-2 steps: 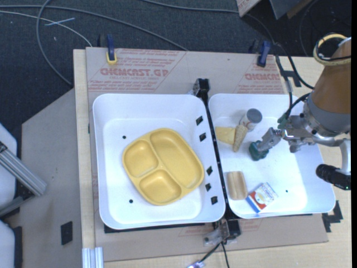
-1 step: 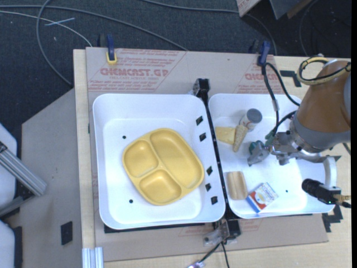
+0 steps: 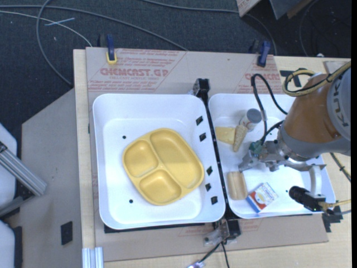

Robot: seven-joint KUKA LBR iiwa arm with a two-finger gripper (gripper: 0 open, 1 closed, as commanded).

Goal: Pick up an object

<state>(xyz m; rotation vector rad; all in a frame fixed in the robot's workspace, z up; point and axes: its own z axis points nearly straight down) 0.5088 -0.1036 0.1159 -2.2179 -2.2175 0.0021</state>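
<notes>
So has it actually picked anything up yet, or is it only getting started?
Nothing looks picked up yet. The gripper is low in the right bin, among a tan block, a small red, white and blue box and a pale wedge, all lying on the floor of the bin. The yellow divided plate sits in the left bin. Grasping and lifting remain.

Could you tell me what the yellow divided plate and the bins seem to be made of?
Plate: likely moulded plastic, matte with a soft sheen, three compartments with rounded edges. Left bin and right bin: apparently thin glossy white plastic, smooth with rounded corners.
</notes>
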